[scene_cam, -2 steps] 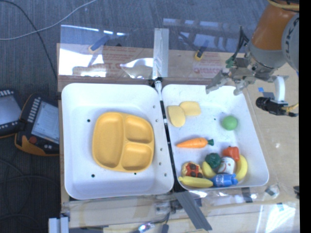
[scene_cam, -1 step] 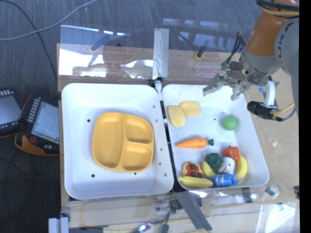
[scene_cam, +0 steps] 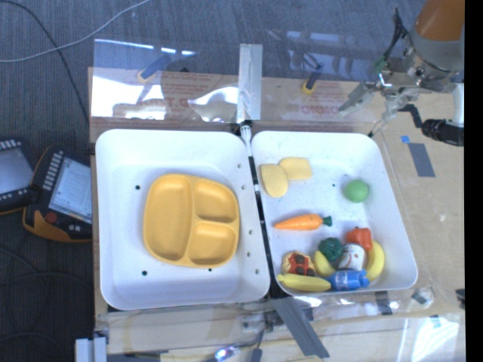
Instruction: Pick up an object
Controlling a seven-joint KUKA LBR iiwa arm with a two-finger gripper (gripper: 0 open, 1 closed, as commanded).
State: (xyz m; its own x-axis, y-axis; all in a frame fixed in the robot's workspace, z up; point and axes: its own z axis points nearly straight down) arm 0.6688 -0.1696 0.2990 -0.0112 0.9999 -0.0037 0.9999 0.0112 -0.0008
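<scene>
My gripper hangs above the far right corner of the right bin, open, with nothing between its fingers. Inside that bin two pale yellow pieces lie at the far left and a green ball sits on the right. An orange carrot lies in the middle. At the near edge is a pile: a red-and-yellow toy, a yellow banana, a dark green broccoli, a red pepper and a blue bottle. All the objects lie well below and nearer than the gripper.
The left bin holds a yellow divided plate. A metal divider post stands behind the seam between the bins. A teach pendant lies off the bench on the left. Cables hang beside the arm at the right.
</scene>
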